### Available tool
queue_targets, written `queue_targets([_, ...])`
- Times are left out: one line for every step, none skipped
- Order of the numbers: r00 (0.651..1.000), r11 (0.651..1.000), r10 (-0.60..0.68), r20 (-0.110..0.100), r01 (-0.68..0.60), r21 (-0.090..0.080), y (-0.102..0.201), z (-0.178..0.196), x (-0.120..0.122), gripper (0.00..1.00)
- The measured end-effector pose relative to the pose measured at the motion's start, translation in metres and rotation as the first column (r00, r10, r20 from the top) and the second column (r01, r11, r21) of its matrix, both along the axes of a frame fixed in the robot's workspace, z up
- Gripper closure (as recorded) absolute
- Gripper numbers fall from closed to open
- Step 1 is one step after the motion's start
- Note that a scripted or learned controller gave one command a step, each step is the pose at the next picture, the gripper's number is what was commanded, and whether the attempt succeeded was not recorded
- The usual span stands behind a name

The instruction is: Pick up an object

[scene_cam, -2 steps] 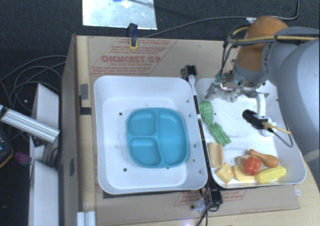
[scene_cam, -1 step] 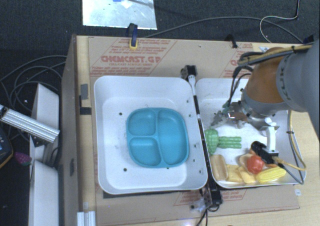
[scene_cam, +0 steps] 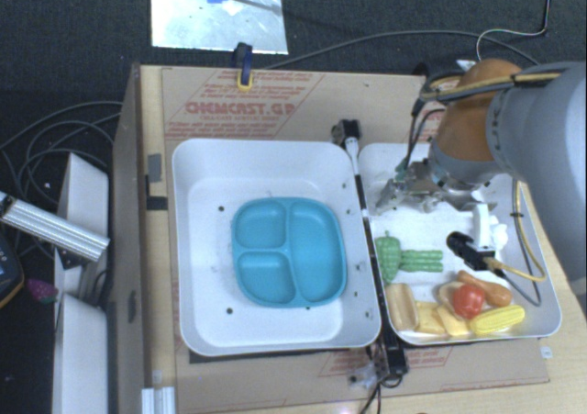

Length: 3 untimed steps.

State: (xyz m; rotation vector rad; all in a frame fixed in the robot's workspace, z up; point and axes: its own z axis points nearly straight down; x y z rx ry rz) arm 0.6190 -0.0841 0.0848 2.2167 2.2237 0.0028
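The right bin (scene_cam: 541,311) holds several toy foods along its near side. A green ridged vegetable (scene_cam: 422,261) lies beside a darker green piece (scene_cam: 389,254). Nearer the front are a tan bread piece (scene_cam: 400,302), yellow chunks (scene_cam: 440,318), a red tomato (scene_cam: 469,300), an orange sausage (scene_cam: 488,286) and a yellow corn cob (scene_cam: 501,318). My gripper (scene_cam: 398,193) hangs low over the far left part of this bin, close to the wall between the bins. It is a short way beyond the green pieces. I see nothing held in it.
A blue divided plate (scene_cam: 289,250) lies in the left bin (scene_cam: 206,173). The grey arm with its orange band (scene_cam: 468,128) covers the right bin's far right. A black and white fitting with a yellow cable (scene_cam: 477,242) hangs over that bin.
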Motion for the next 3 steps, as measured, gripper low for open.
queue_targets([1.0, 1.0, -0.001, -0.001, 0.001, 0.0, 0.0, 0.0, -0.003, 0.0])
queue_targets([1.0, 1.0, 0.0, 0.0, 0.0, 0.0, 0.001, 0.0, 0.006, 0.0])
queue_targets([1.0, 1.0, 0.002, 0.003, -0.002, 0.0, 0.001, 0.011, 0.007, 1.0])
